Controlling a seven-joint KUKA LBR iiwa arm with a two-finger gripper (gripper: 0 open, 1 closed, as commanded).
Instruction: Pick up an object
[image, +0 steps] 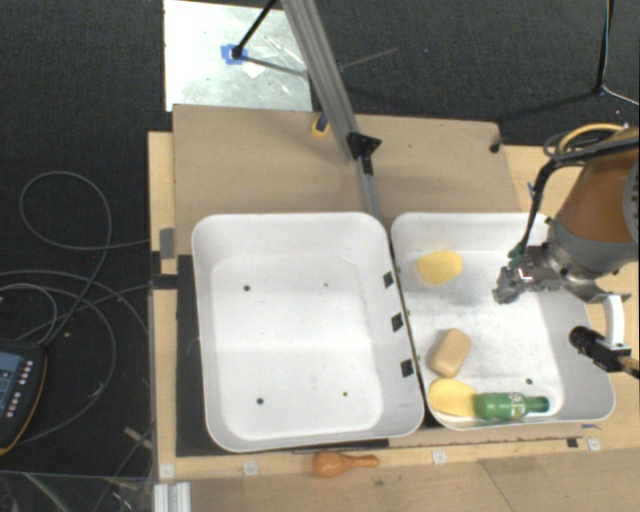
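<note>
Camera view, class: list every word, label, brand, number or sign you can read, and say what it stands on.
No text can be read.
Green bottle: pale label patch, too small and blurred.
Handheld pendant on the floor: lit screen, too small to read.

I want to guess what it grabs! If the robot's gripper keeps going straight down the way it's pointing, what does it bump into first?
Probably just the bare white floor of the right bin. The gripper seems to hang over open floor, with the yellow object off to the side. Depth is hard to judge here.
</note>
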